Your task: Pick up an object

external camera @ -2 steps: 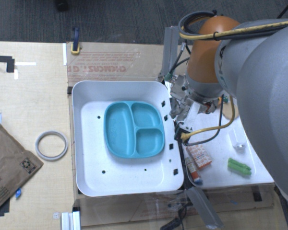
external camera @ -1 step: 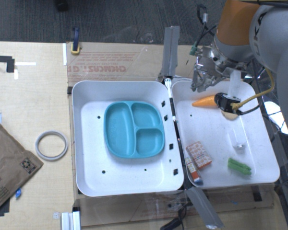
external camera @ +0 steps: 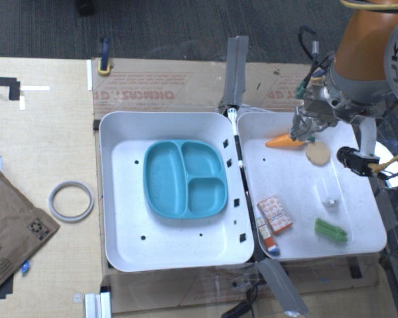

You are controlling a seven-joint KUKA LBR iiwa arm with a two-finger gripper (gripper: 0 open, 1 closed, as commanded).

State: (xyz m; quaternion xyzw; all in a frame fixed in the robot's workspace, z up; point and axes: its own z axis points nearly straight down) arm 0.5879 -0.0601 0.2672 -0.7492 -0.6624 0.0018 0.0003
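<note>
Apparently the target is the orange carrot (external camera: 286, 142), lying in the right bin (external camera: 365, 244) near its far wall, beside a tan disc (external camera: 318, 154). Directly over the carrot's thick end sits the end effector (external camera: 304, 130); I cannot tell its state, since wrist hardware hides the tips. Nothing looks lifted, so the pick remains undone.

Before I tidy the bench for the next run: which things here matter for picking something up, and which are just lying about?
In play: gripper, carrot, tan disc, small box, green piece, right bin.

Lying about: blue divided plate, tape roll, cardboard box.
</note>
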